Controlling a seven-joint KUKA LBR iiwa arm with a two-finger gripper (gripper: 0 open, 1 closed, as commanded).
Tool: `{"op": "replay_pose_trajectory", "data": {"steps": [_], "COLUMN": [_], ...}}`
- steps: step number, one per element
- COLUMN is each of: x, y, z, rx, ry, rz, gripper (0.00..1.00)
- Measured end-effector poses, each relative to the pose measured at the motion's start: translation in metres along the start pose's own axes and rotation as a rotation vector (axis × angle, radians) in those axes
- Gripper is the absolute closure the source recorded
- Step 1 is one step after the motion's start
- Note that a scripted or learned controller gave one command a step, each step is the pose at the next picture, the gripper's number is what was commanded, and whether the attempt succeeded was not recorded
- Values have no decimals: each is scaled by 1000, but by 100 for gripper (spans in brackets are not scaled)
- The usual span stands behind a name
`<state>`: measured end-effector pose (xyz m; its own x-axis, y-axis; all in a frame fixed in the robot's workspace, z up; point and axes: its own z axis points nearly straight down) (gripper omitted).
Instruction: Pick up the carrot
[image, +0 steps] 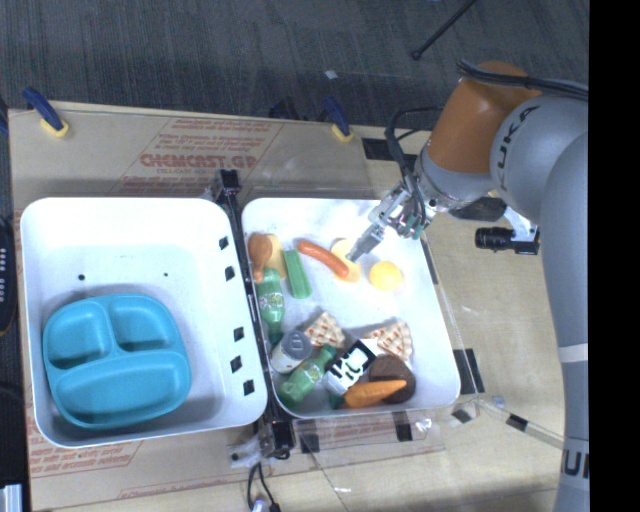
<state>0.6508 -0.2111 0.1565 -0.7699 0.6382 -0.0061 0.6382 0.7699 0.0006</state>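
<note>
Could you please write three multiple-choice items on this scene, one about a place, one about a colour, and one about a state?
1. Where does the compartment tray lie?
A. in the left bin
B. in the right bin
C. on the bench outside the bins

2. What colour is that tray?
A. red
B. blue
C. yellow

3. How does the carrot stand relative to the gripper?
A. lifted clear of the bin
B. lying in the right bin, near the gripper tip
C. resting on the tray

Answers: 1 A, the tray sits in the left bin. 2 B, it is light blue. 3 B, the carrot rests on the floor of the right bin.
</note>
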Motion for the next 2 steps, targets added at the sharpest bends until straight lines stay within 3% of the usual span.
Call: {"op": "replay_pose_trajectory", "data": {"steps": [1,2], "x": [13,11], "y": [-6,-5], "z": [60,47], "rx": [4,6], "ry": [9,4], "rz": [-236,-242], "gripper": [0,100]}}
